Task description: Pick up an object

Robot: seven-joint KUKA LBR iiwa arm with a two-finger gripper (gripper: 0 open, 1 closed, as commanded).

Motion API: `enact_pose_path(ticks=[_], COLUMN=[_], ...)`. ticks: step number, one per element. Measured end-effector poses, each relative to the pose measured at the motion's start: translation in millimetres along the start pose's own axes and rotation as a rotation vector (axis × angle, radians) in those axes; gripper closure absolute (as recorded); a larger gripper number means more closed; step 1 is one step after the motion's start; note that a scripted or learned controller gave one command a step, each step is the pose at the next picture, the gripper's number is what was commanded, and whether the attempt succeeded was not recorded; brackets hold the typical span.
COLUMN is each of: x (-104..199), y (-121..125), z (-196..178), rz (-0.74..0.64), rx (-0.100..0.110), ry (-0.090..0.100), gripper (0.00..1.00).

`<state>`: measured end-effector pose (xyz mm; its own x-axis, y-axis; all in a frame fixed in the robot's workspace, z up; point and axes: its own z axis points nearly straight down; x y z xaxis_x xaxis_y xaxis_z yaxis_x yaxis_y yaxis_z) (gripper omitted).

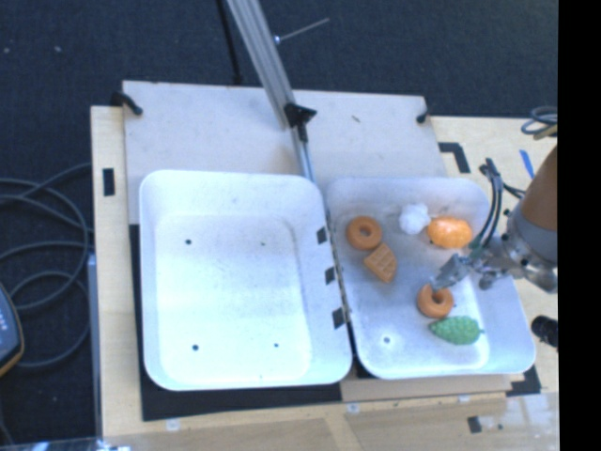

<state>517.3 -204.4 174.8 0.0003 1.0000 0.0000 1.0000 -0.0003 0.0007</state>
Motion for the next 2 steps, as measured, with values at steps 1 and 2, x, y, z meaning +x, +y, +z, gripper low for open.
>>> enact_pose_path(ticks=[1, 2], x=[0.0, -0.9], y=[0.0, 17.1], z=[0.0, -35.8], rz=[0.0, -0.005], rx=[0.0, -0.003], ry=[0.0, -0.001], gripper=[0.0, 0.0])
